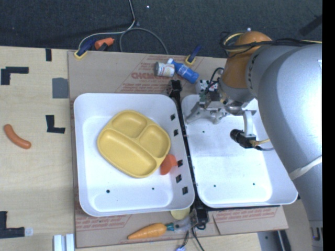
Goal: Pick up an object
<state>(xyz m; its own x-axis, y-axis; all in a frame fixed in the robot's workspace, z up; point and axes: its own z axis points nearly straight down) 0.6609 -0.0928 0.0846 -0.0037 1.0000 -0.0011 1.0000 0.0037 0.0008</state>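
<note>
My gripper [207, 109] hangs low over the far left corner of the right white bin [235, 192], close to the divider between the two bins. I see nothing held in it. In the left white bin [91, 192] lies a yellow divided plate [133, 143]. A small orange-red piece [167, 164] rests against the plate's right edge. The arm's grey body and orange band cover the right bin's far right part.
A toy carrot [149, 230] lies on the cardboard in front of the bins, beside a yellow item [179, 213]. A blue and white object [177, 69] sits behind them. A sausage [17, 136] lies far left on the bench. An orange clamp [104, 42] grips the cardboard's back edge.
</note>
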